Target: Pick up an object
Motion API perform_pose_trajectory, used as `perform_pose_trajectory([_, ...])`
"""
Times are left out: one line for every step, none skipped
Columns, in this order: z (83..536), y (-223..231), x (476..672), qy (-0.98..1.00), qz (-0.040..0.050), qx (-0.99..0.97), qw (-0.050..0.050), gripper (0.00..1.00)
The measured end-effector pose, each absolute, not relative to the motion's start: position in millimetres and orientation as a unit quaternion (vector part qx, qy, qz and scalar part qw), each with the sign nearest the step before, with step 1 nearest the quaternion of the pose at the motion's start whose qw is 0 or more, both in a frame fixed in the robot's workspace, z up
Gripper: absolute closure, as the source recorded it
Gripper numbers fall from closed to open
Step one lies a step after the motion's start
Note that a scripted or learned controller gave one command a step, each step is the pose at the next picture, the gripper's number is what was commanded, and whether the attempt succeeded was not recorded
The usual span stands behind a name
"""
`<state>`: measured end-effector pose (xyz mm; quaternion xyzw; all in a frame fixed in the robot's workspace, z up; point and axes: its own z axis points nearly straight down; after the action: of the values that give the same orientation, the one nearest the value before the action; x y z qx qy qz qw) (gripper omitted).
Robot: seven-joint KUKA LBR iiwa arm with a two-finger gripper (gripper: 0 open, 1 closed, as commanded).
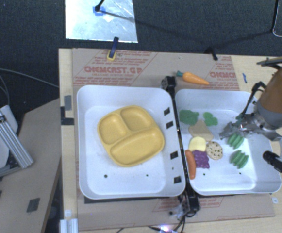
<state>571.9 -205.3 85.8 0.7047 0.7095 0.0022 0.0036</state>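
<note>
The right bin (228,181) holds several toy foods. At its left are two green leafy pieces (188,116) (209,118), a tan piece (199,128), a yellow lemon (197,143), a cookie (214,151), purple grapes (202,160) and an orange carrot (191,164). Two ridged green pieces lie further right, one (235,140) above the other (239,158). My gripper (234,128) hangs low over the right bin, just above the upper ridged green piece. The view does not show anything held in it.
The left bin (92,178) carries a yellow divided plate (130,135). A second carrot (194,78) lies on the cardboard behind the right bin. The arm's orange-banded wrist (279,98) covers the right bin's far right side.
</note>
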Motion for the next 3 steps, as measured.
perform_pose_trajectory([97, -207, 570.2, 0.709, 0.0017, 0.706, 0.003, 1.00])
perform_pose_trajectory([215, -152, 549.0, 0.710, 0.0041, 0.704, 0.004, 1.00])
perform_pose_trajectory([164, -135, 625.1, 0.710, 0.0013, 0.704, 0.001, 1.00])
